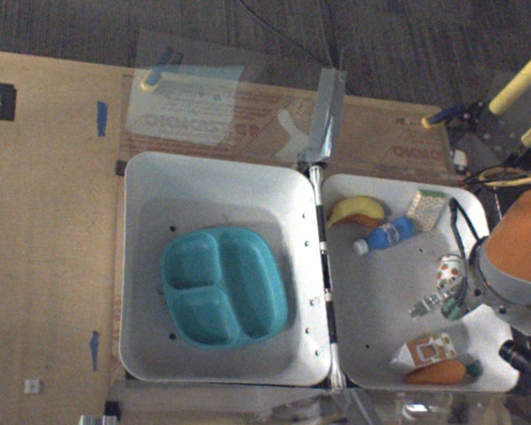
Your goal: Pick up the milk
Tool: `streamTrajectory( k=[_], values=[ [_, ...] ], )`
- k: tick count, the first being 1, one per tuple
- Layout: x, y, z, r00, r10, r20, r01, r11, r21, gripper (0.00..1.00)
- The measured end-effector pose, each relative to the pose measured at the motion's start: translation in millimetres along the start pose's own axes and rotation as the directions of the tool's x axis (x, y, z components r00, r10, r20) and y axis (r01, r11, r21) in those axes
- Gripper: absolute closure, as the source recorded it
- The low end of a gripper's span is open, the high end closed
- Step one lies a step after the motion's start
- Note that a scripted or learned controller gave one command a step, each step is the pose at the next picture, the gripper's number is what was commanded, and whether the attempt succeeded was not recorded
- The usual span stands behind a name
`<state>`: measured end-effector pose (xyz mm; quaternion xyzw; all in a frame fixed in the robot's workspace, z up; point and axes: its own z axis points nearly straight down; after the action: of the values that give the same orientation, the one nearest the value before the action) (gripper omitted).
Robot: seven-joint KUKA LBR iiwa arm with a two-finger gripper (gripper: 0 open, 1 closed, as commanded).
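A small white carton with orange-brown print (pixel 431 348), which I take for the milk, lies in the right bin (pixel 363 359) near its front right corner. It rests against an orange carrot (pixel 439 371). My gripper (pixel 433 305) hangs low over the right side of this bin, a little behind the carton and apart from it. The grey wrist and its orange band (pixel 524 248) cover the bin's right edge.
At the back of the right bin lie a yellow banana (pixel 359 210), a blue bottle (pixel 385 236) and a small speckled box (pixel 426 209). A white thing with red marks (pixel 448 270) sits by the wrist. The left bin (pixel 140 241) holds a teal divided tray (pixel 225 286).
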<state>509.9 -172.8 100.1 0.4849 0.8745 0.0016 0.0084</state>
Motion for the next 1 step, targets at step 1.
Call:
streamTrajectory(
  k=[1],
  values=[
    [0.1,-0.1,0.1,1.000,0.000,0.000,0.000,1.000,0.000,0.00]
  ],
)
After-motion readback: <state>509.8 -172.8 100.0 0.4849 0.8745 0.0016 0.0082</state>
